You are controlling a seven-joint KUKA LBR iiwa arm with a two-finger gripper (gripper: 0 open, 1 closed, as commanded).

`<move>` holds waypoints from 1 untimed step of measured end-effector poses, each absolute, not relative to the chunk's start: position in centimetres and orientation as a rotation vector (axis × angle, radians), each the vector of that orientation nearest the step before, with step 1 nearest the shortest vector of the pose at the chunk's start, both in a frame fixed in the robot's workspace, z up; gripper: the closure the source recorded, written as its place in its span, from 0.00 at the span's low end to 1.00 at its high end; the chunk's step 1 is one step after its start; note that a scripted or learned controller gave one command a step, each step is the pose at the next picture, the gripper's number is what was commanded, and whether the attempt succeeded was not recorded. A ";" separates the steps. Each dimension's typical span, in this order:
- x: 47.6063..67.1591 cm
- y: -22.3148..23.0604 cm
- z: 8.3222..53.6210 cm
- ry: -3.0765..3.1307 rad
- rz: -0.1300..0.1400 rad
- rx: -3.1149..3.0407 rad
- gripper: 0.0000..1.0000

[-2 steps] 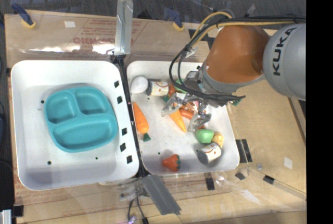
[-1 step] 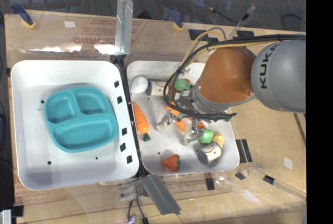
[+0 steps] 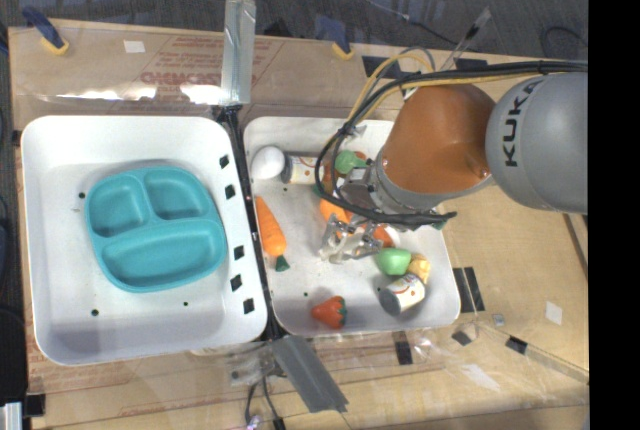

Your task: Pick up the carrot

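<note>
Gripper (image 3: 345, 240) hangs over the right bin (image 3: 300, 313), apart from carrot (image 3: 270, 230)

Bench (image 3: 520, 248) is carrying 2 white bins: right bin (image 3: 300, 318) sitting under the gripper (image 3: 352, 240), left bin (image 3: 40, 248) lying to its left.

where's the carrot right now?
The carrot lies in the right bin, against its left wall beside the divider. The gripper sits to its right, apart from it, with a strawberry lower down.
</note>
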State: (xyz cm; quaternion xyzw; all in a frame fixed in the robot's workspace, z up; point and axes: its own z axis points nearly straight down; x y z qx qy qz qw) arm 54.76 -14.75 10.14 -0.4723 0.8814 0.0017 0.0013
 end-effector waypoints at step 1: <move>56.7 -5.9 19.6 2.871 -0.004 -1.253 1.00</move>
